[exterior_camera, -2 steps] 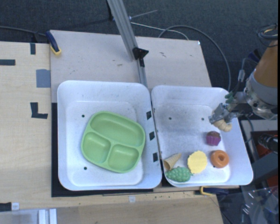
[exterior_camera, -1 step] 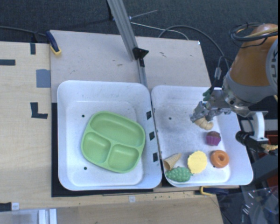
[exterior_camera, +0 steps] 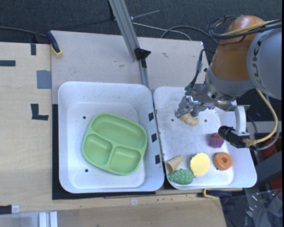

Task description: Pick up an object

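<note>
My gripper (exterior_camera: 189,111) hangs over the upper middle of the right bin (exterior_camera: 166,126). A small tan food piece (exterior_camera: 190,120) shows right at its lower end, touching or just under it; the arm's wrist hides the contact. Lower in this bin lie a purple piece (exterior_camera: 216,140), an orange ring (exterior_camera: 222,161), a yellow round piece (exterior_camera: 199,164), a green bumpy piece (exterior_camera: 181,176) and a tan cone (exterior_camera: 174,163).
The left bin (exterior_camera: 68,126) holds a green divided plate (exterior_camera: 115,144). A slanted metal pole (exterior_camera: 128,27) comes down to the seam between the bins at the back. A black cable fitting (exterior_camera: 229,136) hangs off the arm above the purple piece.
</note>
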Controlling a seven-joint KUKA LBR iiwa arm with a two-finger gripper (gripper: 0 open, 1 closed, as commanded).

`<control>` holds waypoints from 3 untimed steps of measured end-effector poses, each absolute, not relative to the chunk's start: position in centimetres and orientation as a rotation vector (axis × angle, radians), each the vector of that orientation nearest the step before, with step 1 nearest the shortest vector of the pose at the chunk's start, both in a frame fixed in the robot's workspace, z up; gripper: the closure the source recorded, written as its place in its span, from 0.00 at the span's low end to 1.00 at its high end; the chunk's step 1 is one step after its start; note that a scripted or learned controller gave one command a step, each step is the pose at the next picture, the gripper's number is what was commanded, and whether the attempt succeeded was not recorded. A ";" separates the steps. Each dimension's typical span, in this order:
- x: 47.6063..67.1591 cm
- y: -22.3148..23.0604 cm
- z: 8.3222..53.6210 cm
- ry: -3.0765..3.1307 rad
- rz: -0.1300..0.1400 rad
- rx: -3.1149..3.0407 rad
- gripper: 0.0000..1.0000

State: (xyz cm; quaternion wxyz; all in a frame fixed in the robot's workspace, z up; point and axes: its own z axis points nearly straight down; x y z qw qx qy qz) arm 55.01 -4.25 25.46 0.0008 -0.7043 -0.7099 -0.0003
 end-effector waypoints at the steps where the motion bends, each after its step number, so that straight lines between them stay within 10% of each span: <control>1: 56.7 0.3 23.6 -2.227 0.003 -2.214 1.00; 3: 61.1 9.9 22.2 -2.227 0.002 -2.215 1.00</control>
